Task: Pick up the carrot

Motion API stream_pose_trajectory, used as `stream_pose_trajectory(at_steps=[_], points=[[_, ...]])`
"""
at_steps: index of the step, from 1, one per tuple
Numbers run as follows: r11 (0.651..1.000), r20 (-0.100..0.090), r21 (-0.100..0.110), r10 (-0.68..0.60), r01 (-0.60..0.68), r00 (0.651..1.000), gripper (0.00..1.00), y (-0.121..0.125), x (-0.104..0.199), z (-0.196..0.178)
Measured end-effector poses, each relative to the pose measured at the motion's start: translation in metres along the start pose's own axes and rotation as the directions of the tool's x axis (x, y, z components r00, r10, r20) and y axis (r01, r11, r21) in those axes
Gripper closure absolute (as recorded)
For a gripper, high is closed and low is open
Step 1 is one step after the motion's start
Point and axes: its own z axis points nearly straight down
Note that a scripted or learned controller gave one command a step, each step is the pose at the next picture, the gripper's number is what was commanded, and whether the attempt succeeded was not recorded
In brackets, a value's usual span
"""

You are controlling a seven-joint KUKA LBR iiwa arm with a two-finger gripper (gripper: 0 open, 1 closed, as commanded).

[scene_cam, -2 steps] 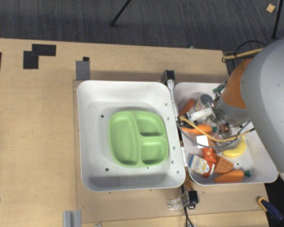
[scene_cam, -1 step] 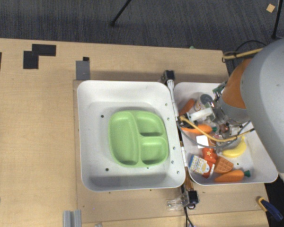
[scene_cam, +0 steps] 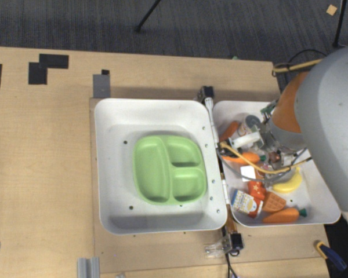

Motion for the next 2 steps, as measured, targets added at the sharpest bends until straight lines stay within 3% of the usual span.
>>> stream_pose_trajectory(at_steps=[2], points=[[1.0,0.0,0.0,0.0,0.0,1.0,0.0,0.0,0.0,0.0]])
